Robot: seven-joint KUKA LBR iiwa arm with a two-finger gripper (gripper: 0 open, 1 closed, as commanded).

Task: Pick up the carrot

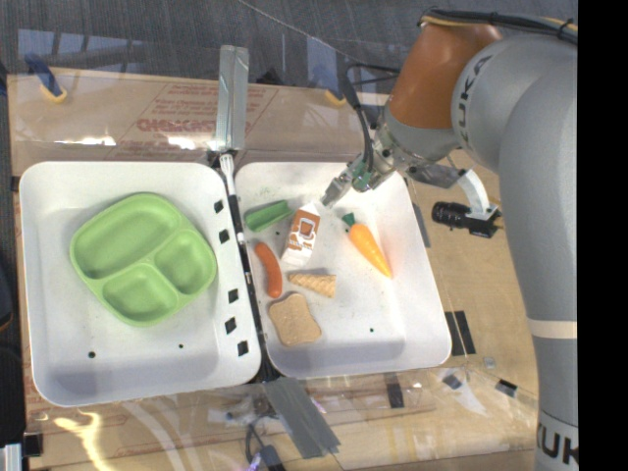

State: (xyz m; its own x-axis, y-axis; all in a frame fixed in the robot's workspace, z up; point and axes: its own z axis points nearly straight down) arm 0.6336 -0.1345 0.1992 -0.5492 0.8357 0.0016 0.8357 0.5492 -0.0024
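Pincer (337, 190) state unclear, just above orange carrot (370, 247) w/ green top.

Carrot (370, 247): orange, tapered body with a small green top. It lies flat on the floor of the right bin (417, 337) (near the right wall), green end up-left, tip pointing down-right, untouched.

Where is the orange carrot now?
The orange toy carrot lies in the right white bin, near its right wall, right of the small carton.
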